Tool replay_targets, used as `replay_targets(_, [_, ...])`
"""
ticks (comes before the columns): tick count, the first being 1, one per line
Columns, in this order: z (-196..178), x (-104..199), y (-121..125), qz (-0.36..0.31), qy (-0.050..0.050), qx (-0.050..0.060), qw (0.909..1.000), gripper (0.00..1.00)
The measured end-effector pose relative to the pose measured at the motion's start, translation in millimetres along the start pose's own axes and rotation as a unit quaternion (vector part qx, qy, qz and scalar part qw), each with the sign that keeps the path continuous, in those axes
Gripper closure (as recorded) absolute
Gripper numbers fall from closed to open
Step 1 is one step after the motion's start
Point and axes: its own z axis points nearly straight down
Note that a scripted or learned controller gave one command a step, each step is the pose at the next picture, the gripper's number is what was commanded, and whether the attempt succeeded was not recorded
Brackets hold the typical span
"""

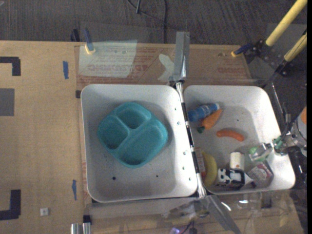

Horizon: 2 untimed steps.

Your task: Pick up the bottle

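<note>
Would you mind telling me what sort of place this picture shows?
Probably a robot test bench in a lab: two white bins side by side on a cardboard-covered table marked with tape, one bin holding a bottle and toy food.

view: single fixed overhead cam, slanted down
covers: both bins (pixel 92 130), bench (pixel 39 130)
range: far, floor along top

Blue bottle (pixel 202 112), white cap, lying on its side, upper-left corner of right bin (pixel 273 106), touching carrot (pixel 211 120).
</note>
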Motion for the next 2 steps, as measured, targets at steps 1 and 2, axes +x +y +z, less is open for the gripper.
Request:
replay_targets(1, [42.7, 5.0, 16.9, 0.052, 0.005, -0.001, 0.9986, 0.0])
replay_targets(2, [33.4, -0.6, 14.2, 0.056, 0.0, 0.0, 0.9984, 1.0])
